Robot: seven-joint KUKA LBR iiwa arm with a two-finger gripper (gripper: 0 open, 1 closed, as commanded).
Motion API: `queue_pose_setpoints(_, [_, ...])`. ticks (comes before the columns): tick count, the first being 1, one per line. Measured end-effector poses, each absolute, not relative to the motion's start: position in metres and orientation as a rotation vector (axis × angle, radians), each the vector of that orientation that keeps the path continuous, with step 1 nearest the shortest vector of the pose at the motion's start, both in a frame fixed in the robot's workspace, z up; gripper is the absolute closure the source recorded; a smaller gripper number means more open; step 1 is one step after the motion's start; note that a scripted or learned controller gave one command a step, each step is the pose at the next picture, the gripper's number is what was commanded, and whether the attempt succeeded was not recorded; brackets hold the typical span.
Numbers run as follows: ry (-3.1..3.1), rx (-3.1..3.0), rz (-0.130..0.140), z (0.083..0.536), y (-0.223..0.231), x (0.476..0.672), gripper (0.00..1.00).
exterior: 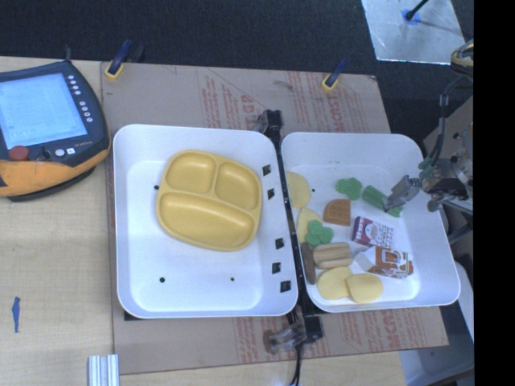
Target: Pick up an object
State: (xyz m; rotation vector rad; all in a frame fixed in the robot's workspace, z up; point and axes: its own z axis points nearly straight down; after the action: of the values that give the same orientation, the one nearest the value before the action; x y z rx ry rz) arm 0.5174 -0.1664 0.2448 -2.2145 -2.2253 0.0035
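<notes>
The right bin (pixel 362 149) holds several toy food pieces. Among them are a green block (pixel 374 197), a green leaf shape (pixel 348 186), a brown toast slice (pixel 337 211), a maroon packet (pixel 372 232), an orange and white carton (pixel 391 261), a bun (pixel 332 254) and two yellow rounds (pixel 351 285). My gripper (pixel 417 198) hovers over the bin's right side, just right of the green block. It is open, with nothing between its fingers; one grey finger (pixel 400 191) points at the block.
The left bin (pixel 137 215) carries a yellow divided plate (pixel 211 199). A pale yellow disc (pixel 298 190) and a green piece (pixel 319 233) lie by the divider between the bins. A teach pendant (pixel 44 127) rests at the far left of the bench.
</notes>
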Motion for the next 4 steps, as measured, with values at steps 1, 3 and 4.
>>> queue_pose_setpoints(1, [-2.225,-2.209,0.007,0.102,-0.150,0.567,0.00])
queue_pose_setpoints(3, [-2.237,-2.226,-0.008,0.099,-0.098,0.608,0.00])
queue_pose_setpoints(4, [-2.235,-2.229,-0.016,0.099,-0.100,0.578,0.00])
